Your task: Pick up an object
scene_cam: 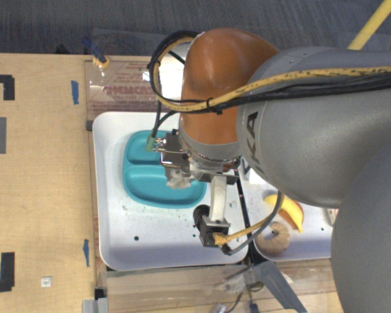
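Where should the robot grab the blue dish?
Probably the blue dish is best gripped by its raised left rim, coming straight down from above. It lies flat in the white bin, so its thin edge is the easiest part to pinch; the arm covers its right side.

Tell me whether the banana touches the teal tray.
Apart. The camera view shows the banana at the bin's right, with bare white bin floor and the arm between it and the teal tray.

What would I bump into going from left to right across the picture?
Brown board → white bin → teal tray → orange band of the arm → banana.
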Motion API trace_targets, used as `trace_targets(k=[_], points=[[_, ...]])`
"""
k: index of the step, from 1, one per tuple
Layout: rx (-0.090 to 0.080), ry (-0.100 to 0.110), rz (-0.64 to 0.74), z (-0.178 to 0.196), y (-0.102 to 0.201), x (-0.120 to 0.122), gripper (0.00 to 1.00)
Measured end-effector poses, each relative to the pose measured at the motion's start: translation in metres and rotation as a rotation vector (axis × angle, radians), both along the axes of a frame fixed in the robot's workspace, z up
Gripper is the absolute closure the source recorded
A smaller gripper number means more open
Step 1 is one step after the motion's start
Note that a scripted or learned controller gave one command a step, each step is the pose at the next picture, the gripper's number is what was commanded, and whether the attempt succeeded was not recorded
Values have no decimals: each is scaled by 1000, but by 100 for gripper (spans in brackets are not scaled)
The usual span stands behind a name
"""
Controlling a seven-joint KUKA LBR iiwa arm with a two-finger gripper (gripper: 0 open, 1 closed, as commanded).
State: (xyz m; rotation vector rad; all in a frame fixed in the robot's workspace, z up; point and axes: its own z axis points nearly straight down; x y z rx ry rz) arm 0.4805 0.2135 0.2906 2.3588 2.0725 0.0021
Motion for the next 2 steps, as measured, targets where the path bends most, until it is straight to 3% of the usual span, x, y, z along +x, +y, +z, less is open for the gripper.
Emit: trace_targets(k=[1, 2], points=[[-2, 9, 241, -47, 12, -2, 100], [-3, 8, 245, -37, 14, -1, 100]])
